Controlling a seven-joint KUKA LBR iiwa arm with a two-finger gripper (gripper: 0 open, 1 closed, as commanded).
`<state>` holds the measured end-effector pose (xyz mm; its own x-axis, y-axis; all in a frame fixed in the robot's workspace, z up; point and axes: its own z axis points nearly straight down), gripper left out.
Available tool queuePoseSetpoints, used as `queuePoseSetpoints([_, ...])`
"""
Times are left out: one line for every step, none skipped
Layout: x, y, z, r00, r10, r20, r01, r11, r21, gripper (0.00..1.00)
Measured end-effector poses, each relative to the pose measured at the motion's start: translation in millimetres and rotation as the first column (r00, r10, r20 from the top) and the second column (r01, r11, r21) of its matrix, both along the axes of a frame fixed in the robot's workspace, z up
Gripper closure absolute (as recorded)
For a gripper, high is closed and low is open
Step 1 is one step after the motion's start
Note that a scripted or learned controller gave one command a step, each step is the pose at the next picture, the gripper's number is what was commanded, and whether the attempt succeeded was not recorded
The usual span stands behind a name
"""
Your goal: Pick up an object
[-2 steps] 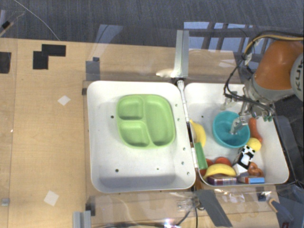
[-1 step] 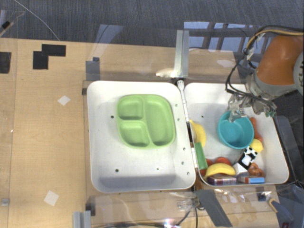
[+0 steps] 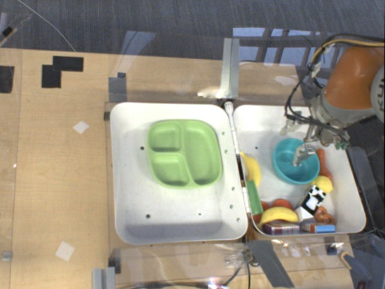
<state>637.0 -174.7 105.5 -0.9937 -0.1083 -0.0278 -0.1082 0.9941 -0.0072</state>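
On the wooden desk (image 3: 54, 179) stand two shallow white plastic bins side by side. The left bin (image 3: 129, 215) holds one thing, a light green plastic plate with three compartments (image 3: 183, 153), lying flat near the middle.

The right bin (image 3: 258, 131) holds many small things. There is one round teal plastic bowl (image 3: 295, 164), upright, in the middle of the bin. I count two yellow toy bananas: one (image 3: 252, 168) against the left wall, and one (image 3: 279, 214) near the front wall. One green stick-shaped toy (image 3: 254, 197) lies along the left wall between them. One black and white cow-patterned toy (image 3: 312, 199) stands just beside the bowl at its front right, with a small yellow piece (image 3: 323, 184) above it. Some small red, orange and blue things lie at the front wall; I cannot tell them apart well. No writing can be read on any of them.

The metal claw (image 3: 302, 154) of the grey arm with the orange band (image 3: 354, 77) hangs over the teal bowl, its tip inside the rim of the bowl. I cannot tell how far it is open, and nothing is seen held in it.
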Motion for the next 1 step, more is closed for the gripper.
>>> queuePoseSetpoints([-3.3,0.6,-14.2,1.0,-0.026,-0.012,0.026,1.0,0.002,0.0])
